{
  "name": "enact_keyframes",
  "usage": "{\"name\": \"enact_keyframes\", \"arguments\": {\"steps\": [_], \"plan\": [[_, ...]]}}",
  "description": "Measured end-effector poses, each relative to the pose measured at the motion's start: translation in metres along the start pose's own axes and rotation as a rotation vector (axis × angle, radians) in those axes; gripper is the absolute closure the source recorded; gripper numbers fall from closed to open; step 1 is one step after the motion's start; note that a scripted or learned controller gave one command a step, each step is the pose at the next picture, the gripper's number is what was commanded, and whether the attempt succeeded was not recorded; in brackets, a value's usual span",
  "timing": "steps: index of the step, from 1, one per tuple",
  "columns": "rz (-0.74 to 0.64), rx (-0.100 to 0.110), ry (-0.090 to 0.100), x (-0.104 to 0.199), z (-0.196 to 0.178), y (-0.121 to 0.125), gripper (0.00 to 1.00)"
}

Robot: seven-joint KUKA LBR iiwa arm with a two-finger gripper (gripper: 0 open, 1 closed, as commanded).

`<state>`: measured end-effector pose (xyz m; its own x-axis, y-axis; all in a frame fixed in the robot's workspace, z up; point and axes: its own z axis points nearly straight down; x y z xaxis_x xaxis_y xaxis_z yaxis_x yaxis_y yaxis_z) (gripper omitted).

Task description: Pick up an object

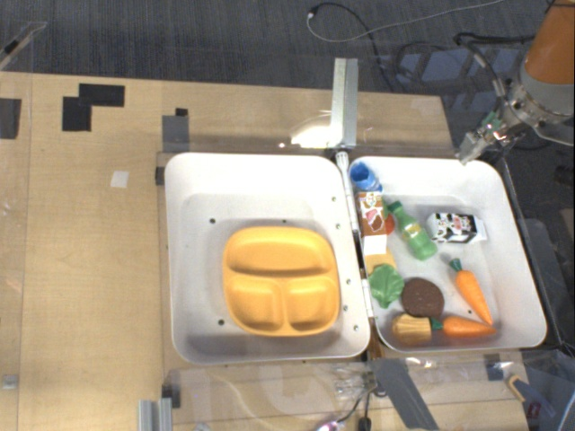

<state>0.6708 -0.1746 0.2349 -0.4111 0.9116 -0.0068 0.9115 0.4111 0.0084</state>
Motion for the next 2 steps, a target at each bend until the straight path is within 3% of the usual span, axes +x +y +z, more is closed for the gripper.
{"name": "enact_keyframes", "arguments": {"steps": [2], "plan": [[-0.013,-0.014,-0.012,0.001,-0.027,0.006,1.00]]}}
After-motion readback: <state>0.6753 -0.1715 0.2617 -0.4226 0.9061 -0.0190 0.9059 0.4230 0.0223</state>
